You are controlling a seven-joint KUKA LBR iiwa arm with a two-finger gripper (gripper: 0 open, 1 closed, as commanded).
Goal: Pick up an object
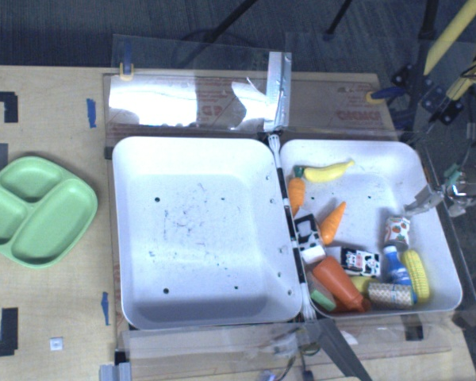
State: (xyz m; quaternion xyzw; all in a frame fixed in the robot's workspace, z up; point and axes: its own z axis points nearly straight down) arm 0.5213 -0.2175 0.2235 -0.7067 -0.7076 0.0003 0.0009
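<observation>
The right bin (381, 161) holds several toys. A yellow banana (327, 171) lies at its back, with an orange carrot (296, 193) against the divider and a second carrot (332, 222) nearer the middle. Toward the front lie a red-orange bottle (337, 282), a black-and-white cow toy (358, 260), a blue bottle (395, 265), a yellow corn cob (415, 275) and a small patterned can (396, 230). A grey part of my gripper (440, 197) reaches in over the bin's right rim, just above and right of the can, touching nothing I can see.
The left bin (143, 173) sits beside the right one, sharing a dividing rim. A green divided plate (36, 210) lies on the bench at far left. A clear panel (198, 94) stands behind the bins. Tripod legs and cables crowd the upper right.
</observation>
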